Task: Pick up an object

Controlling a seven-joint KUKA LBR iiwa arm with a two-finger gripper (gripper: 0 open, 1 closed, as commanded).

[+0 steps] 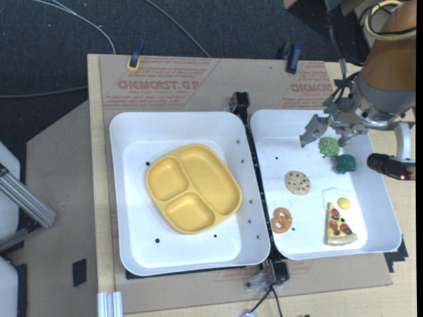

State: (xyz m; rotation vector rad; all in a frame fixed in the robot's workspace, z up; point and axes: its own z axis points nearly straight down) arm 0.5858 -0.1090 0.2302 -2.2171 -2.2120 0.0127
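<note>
Reaching in from the right, the grey arm (390,65) with its orange band hung over the upper part of the right bin (277,131). Its gripper (328,135) sat low above the bin floor with the fingers (310,132) spread apart, one dark finger angled out to the left and the other nearer the wrist. Nothing was clamped between them.

Just below the fingers, and seemingly between their tips, lay a pale green broccoli piece (328,145); whether the fingers touched it could not be told. A darker green broccoli piece (344,164) rested just beside it, lower and to the right. Further down the same bin lay a round chocolate-chip cookie (298,182), near the bin's middle. Below that, close to the bin's left wall, sat a small brown pretzel (281,220). To the right of the pretzel lay a pizza slice (340,224), its point toward the top and its crust toward the bin's lower edge, with a small yellow lump at its tip.

The left bin (125,144) held a yellow divided plate (192,187), turned at a slant, with three compartments. The two bins stood side by side on a brown board (198,78) printed with red lettering, which was clipped to the bench by a yellow-and-blue clamp (135,55) and a blue clamp (292,57) along its far edge. Black cables (99,25) trailed across the dark floor beyond.
</note>
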